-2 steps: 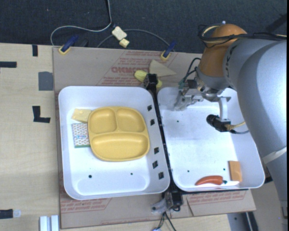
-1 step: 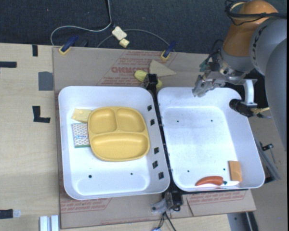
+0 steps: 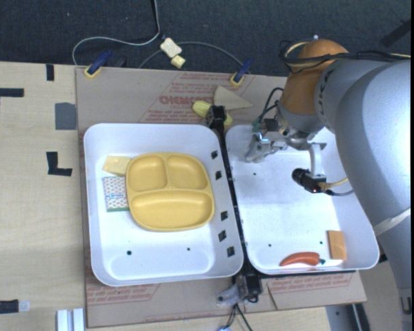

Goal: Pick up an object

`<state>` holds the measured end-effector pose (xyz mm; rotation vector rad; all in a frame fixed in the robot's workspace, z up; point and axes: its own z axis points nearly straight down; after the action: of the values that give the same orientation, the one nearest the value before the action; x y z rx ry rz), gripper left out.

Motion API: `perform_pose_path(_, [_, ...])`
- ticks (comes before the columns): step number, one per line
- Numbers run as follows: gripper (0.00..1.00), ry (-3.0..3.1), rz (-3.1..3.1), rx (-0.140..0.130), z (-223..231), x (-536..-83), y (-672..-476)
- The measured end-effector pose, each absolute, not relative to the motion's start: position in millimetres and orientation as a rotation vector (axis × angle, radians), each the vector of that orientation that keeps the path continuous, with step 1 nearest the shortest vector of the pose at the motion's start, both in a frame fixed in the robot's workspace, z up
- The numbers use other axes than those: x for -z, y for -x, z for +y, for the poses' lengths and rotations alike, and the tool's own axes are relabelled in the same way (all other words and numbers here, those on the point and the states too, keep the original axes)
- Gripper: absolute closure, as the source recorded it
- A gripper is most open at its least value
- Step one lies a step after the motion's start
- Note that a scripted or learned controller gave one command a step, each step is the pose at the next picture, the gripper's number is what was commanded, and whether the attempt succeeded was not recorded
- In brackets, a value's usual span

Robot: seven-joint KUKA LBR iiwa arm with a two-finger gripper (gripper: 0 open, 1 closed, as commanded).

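My gripper (image 3: pixel 257 150) hangs low over the far left corner of the right bin (image 3: pixel 283 219), with nothing visible in it. At that bin's near edge lie a red sausage (image 3: pixel 299 259) and, just right of it, an orange block (image 3: pixel 336 245), both well away from the gripper. The left bin (image 3: pixel 159 254) holds a yellow divided plate (image 3: pixel 170 192). A pale yellow wedge (image 3: pixel 115 164) and a small checkered packet (image 3: pixel 114 193) lie against the plate's left side.
The grey arm (image 3: pixel 372 123) covers the right bin's far right side. A black fitting on a cable (image 3: pixel 310 179) hangs beside the gripper. The black divider (image 3: pixel 226 185) runs between the bins. A yellow piece (image 3: pixel 202 107) and clamps (image 3: pixel 96 66) sit behind on the cardboard.
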<state>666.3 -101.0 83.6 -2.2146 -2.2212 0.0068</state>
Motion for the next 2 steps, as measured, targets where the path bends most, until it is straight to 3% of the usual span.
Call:
perform_pose_path(1, [1.0,2.22,-2.224,0.005,-70.6,-190.5,-587.1])
perform_pose_path(2, [0.0,2.219,-2.222,-0.001,-72.2,-184.0,-588.1])
